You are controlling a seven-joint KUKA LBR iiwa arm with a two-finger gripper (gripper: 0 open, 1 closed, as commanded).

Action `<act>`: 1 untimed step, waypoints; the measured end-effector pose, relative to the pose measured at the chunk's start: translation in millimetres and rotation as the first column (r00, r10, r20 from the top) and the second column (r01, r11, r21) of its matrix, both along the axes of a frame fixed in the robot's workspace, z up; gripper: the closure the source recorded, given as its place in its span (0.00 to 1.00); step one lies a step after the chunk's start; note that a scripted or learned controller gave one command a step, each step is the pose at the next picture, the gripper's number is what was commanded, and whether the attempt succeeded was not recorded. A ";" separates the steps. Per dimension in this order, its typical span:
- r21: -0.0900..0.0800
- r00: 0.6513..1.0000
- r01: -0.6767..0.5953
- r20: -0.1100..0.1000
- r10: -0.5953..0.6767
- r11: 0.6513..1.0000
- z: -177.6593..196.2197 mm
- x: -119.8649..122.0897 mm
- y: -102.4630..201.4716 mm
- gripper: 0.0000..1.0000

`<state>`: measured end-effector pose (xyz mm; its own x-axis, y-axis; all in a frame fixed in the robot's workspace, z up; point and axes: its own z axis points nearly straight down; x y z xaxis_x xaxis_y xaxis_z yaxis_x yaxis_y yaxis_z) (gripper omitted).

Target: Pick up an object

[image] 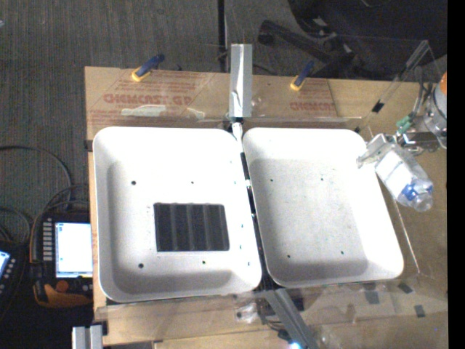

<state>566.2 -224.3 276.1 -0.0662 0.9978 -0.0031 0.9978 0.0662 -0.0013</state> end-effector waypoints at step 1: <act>0.004 0.980 -0.199 0.001 0.199 0.980 -91.8 -11.7 2.1 0.00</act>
